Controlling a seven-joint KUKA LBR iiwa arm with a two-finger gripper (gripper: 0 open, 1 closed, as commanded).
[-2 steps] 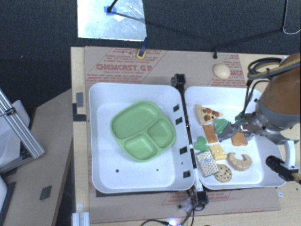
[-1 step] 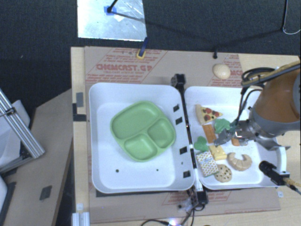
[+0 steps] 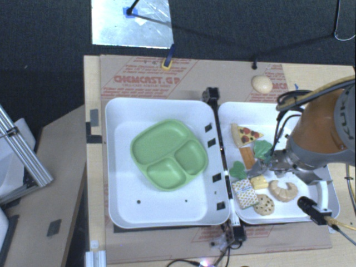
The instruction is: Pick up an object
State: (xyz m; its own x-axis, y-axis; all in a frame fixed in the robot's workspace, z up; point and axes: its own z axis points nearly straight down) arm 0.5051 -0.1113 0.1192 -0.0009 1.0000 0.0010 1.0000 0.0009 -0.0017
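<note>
The right bin holds several toy foods. A pizza slice lies at its back left, with a green leafy piece and a brown stick just in front of it. Nearer the front are a second green piece, a yellow block, a croissant, a cookie and a patterned square packet. My gripper is low in this bin, between the leafy piece and the yellow block. The arm's orange band rises to its right.
The left bin holds a green divided plate. A black divider runs between the bins. A pale egg-shaped thing rests on the bench behind the right bin. A shiny sheet lies at the far back.
</note>
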